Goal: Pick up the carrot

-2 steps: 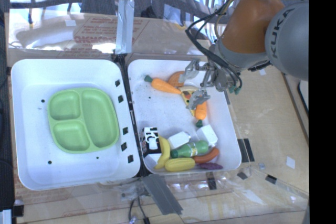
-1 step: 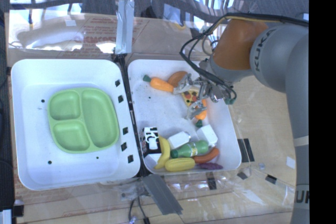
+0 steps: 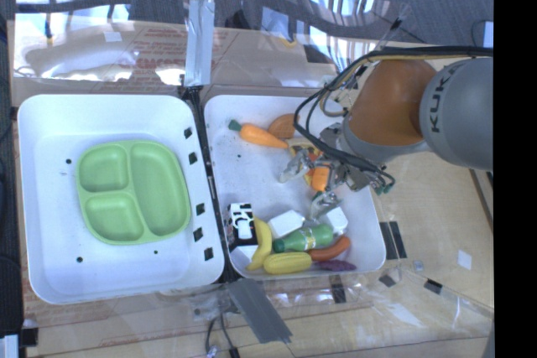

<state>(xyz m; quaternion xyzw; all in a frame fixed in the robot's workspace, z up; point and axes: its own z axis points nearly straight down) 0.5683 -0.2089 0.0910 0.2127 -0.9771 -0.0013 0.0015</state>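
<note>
The left bin [image 3: 33,180] holds a pale green plate [image 3: 132,190] with three sections, lying flat near the middle of the bin floor. A dark seam with small black clips runs between the two bins.

In the right bin [image 3: 220,163], near the left wall at the near end, lies a small black-and-white block [image 3: 242,224]. Just right of it a banana [image 3: 262,242] curves along the floor, and a second yellow piece [image 3: 287,263] lies at the near wall, touching the banana's lower end. A white block [image 3: 288,223] sits just beyond these, and a green bottle [image 3: 304,239] lies on its side beside it. A red pepper [image 3: 332,249] rests against the bottle on its near side, with a dark purple piece [image 3: 336,266] at the near wall below it.

Toward the far end of the right bin the carrot [image 3: 258,136] lies flat on the floor, its green top pointing left and its orange body slanting to the right. An orange round thing [image 3: 283,126] sits just beyond its right end.

The gripper [image 3: 312,184] hangs low over the middle-right of this bin, right of and nearer than the carrot and apart from it. Its metal fingers [image 3: 292,169] are spread, with a small orange thing [image 3: 320,178] between them; whether they press on it I cannot tell. The grey arm [image 3: 461,113] with its orange band [image 3: 390,101] reaches in from the right, trailing black cables.
</note>
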